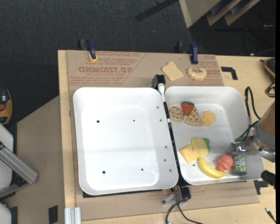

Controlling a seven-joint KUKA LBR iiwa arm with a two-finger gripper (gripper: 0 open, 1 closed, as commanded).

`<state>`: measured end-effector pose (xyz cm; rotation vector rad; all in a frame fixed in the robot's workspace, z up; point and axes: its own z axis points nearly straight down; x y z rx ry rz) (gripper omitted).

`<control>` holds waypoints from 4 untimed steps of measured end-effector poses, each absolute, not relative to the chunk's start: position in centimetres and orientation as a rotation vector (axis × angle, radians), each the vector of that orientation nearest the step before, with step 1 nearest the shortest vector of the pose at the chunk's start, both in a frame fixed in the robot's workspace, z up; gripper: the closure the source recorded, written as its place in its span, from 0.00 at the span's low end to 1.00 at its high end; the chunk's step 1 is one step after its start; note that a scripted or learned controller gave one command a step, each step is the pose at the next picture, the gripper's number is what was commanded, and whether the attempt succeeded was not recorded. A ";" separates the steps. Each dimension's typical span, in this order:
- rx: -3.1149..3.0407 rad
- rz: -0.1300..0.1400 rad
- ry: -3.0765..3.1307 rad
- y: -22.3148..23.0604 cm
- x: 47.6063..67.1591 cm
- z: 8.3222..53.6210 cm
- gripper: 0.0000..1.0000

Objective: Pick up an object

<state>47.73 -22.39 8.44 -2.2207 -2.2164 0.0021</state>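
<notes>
A tan counter (131, 65), printed with red lettering, is sitting on a dark carpeted floor (52, 26), with two blue clamps (91, 49) gripping its far edge. Light wooden furniture (218, 11) is standing at upper right, and an aluminium rail (15, 164) is crossing the left edge.

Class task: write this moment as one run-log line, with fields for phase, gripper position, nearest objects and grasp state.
phase: approach | gripper: low over right bin, near right corner | nearest: red toy, banana | grasp: not confirmed
</notes>
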 end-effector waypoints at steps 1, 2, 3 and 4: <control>-2.223 -0.001 -2.225 -22.4 50.0 8.5 1.00; -2.222 -0.003 -2.229 -22.3 55.0 8.5 1.00; -2.220 0.001 -2.221 -22.4 54.4 8.5 1.00; -2.220 0.002 -2.220 -22.4 53.3 8.5 1.00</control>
